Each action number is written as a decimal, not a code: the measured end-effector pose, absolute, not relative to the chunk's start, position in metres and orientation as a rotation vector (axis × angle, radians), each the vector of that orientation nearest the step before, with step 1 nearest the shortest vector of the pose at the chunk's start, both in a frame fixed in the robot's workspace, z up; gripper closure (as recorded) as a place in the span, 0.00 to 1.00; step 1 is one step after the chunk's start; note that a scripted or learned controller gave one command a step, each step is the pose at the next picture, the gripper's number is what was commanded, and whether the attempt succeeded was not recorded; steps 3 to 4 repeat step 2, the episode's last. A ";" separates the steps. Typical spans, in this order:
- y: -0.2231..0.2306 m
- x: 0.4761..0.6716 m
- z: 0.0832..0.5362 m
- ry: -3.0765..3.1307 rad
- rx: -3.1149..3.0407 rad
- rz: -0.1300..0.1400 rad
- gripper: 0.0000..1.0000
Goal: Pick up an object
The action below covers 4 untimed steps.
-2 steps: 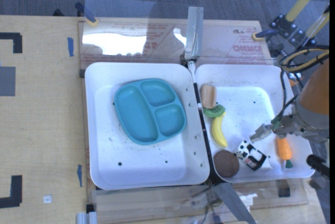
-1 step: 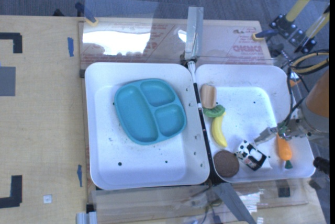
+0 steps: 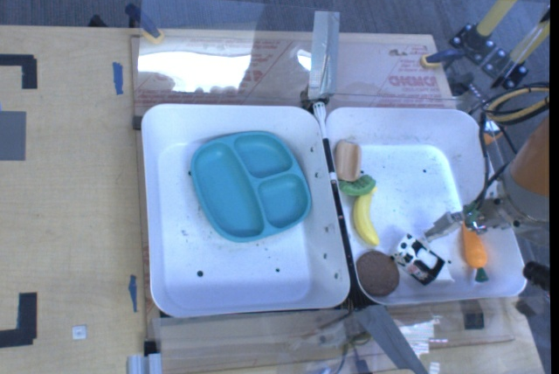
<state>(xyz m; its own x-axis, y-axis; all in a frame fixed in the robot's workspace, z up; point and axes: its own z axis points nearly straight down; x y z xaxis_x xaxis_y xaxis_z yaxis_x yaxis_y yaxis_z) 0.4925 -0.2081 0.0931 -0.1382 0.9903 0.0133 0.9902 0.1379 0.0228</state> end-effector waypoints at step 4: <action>-0.157 0.538 0.087 2.370 2.053 0.003 1.00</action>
